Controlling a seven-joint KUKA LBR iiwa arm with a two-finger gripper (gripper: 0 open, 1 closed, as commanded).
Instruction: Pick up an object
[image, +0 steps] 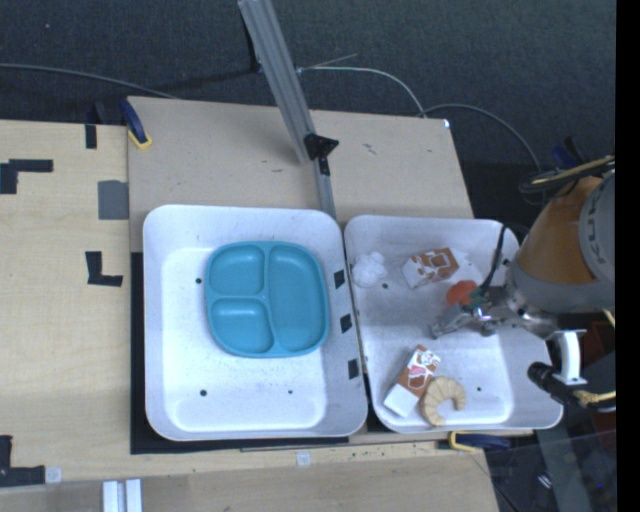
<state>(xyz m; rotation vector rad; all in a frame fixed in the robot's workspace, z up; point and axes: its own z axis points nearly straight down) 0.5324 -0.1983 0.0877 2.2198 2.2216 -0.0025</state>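
Over right bin (372, 330), gripper (447, 325) hovering mid-floor, fingers apart, gripping nothing. Red obj (461, 293) sitting just beside, up-right; croissant (443, 397) + carton (421, 368) lying nearer front wall. Risk: closing on bare floor, or nudging red obj away.

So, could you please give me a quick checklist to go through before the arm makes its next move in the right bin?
1. Pincer is over the right bin: ok.
2. Nothing is seen between its tips: ok, so no object is picked up yet.
3. Pincer open or shut: cannot tell, too small and blurred.
4. Nearest target, the small red object, lies just above the pincer, apart from the brown-and-white packet: ok.
5. Croissant and the carton lie touching at the near edge, a crowded grasp: not ok.
6. Blue divided plate sits in the left bin, out of the way: ok.
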